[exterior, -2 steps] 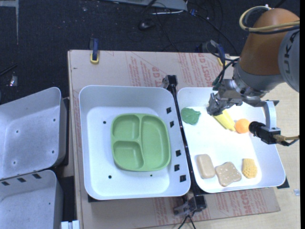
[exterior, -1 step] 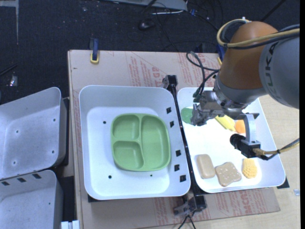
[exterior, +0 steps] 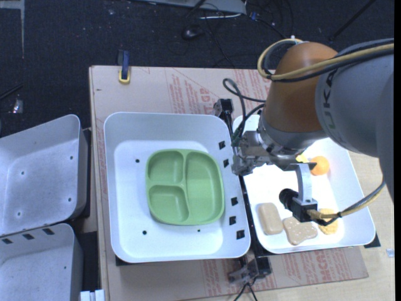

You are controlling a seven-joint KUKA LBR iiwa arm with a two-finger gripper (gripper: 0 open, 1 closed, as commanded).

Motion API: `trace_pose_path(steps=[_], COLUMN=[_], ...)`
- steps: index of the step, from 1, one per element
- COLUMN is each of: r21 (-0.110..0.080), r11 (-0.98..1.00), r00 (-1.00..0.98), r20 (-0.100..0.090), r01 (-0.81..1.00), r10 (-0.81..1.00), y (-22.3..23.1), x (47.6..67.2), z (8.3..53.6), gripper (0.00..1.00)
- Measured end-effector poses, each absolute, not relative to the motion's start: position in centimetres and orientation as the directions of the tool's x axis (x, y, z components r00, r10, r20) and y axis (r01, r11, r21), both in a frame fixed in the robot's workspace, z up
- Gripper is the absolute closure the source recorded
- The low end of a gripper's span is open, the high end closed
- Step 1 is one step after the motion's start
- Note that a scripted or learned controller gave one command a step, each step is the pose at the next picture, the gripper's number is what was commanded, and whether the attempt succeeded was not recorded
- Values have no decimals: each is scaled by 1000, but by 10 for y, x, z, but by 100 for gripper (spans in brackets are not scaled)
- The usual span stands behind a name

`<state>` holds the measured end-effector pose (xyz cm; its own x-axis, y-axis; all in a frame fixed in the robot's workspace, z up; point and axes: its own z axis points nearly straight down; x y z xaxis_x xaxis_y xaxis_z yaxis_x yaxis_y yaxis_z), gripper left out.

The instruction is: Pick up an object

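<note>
The grey arm (exterior: 351,99) reaches in from the right of the frame, and its orange band (exterior: 301,86) hangs over the upper part of the right bin (exterior: 360,187). The gripper (exterior: 243,160) sits low at the centre of the frame, right over the seam where the two white bins meet. From this angle I cannot tell whether it is released or clenched, and nothing is seen held in it.

The left bin (exterior: 125,137) holds a green divided plate (exterior: 185,187) lying flat near its middle, just left of the gripper. In the right bin, an orange ball (exterior: 320,165) rests towards the right side, partly behind the arm. Along the bin's lower edge lie a tan bar (exterior: 270,219), a pale biscuit-shaped piece (exterior: 299,232) just beside it, and a yellow piece (exterior: 330,228) to the right of those.

Both bins stand on a brown surface (exterior: 156,89) printed in red, with a blue and yellow clamp (exterior: 124,67) at its upper left edge.
</note>
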<state>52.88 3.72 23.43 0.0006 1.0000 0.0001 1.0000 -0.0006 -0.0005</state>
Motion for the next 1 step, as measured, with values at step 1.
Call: trace_pose_path(steps=[1], r21=[-1], r11=[8], r00=[-8], r20=[2], r01=[1000], r10=[1000], y=[86], x=[522], z=[237], gripper=[100])
